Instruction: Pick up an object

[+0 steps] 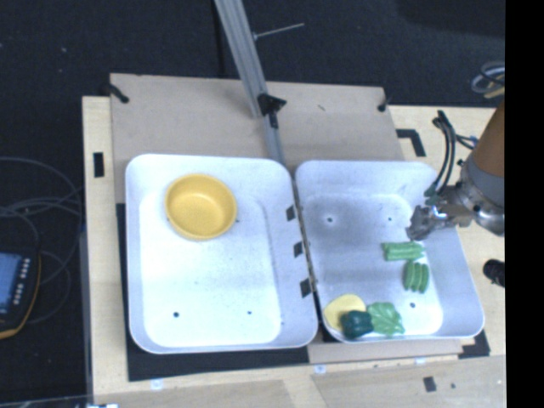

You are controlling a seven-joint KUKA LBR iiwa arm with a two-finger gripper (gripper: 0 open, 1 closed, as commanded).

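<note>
Pale bench (340,117) bears two white bins (212,313) (dark floor around)

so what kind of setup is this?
Likely a lab bin-picking cell: two white bins on a bench, the arm's end effector over the right bin beside small green toys, a yellow bowl in the left.

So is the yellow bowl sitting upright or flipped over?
Upright: the yellow bowl shows its open hollow and rim facing up, in the left bin.
</note>
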